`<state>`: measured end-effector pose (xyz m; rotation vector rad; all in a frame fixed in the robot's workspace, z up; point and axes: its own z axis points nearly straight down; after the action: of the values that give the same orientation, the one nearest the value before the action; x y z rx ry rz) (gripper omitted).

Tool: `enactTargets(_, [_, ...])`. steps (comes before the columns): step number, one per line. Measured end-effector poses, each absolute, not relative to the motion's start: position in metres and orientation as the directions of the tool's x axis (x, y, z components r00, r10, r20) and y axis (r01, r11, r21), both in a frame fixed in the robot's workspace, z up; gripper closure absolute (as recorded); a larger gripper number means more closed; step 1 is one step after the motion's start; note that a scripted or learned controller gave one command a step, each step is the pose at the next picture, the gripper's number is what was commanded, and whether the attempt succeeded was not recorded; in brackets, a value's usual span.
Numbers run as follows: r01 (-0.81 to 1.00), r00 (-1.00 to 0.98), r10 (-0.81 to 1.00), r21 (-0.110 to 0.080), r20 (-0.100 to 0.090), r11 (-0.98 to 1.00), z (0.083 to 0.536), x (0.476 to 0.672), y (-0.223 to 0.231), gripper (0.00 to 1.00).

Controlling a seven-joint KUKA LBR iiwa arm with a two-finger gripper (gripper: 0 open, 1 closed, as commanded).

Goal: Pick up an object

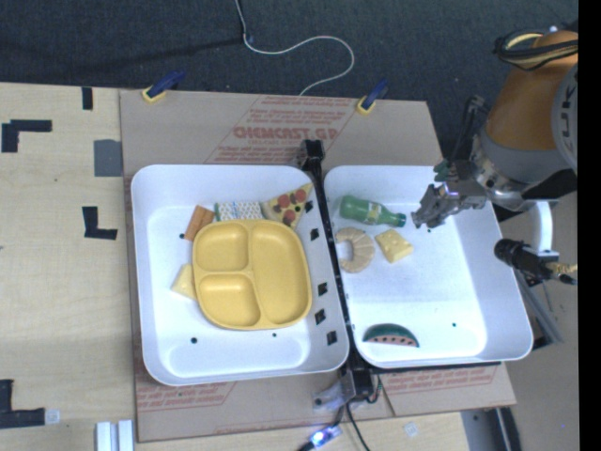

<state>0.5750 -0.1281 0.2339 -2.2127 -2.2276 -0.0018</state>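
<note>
The tabletop (56, 280) is carrying two white bins side by side. The left bin (160, 346) is holding a big yellow plate (252, 272). The arm (535, 111) is reaching over the right bin (488, 327). A green bottle (370, 212) is lying near a ring (355, 249), a yellow block (393, 245) and a melon slice (391, 335). The tool (434, 207) is hanging just right of the bottle, holding nothing; how far open, I cannot tell.

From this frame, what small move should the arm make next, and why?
Probably a short shift toward the view's left and down onto the green bottle. The tool hovers over the right bin just beside the bottle's cap end, with nothing seen between its fingers, and the bottle is the nearest object.
</note>
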Motion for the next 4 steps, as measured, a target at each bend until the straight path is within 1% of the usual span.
enactTargets(1, [1.0, -0.007, 1.0, -0.002, 0.001, 0.007, 0.225, 0.581, -0.071, 1.0])
enactTargets(2, [1.0, -0.008, 1.0, -0.002, 0.002, 0.008, 0.233, 0.574, -0.01, 1.0])
enactTargets(3, [1.0, -0.008, 1.0, -0.003, 0.002, 0.008, 0.221, 0.568, 0.052, 1.0])
enactTargets(4, [1.0, -0.006, 1.0, -0.001, 0.001, 0.006, 0.234, 0.563, 0.088, 1.0])
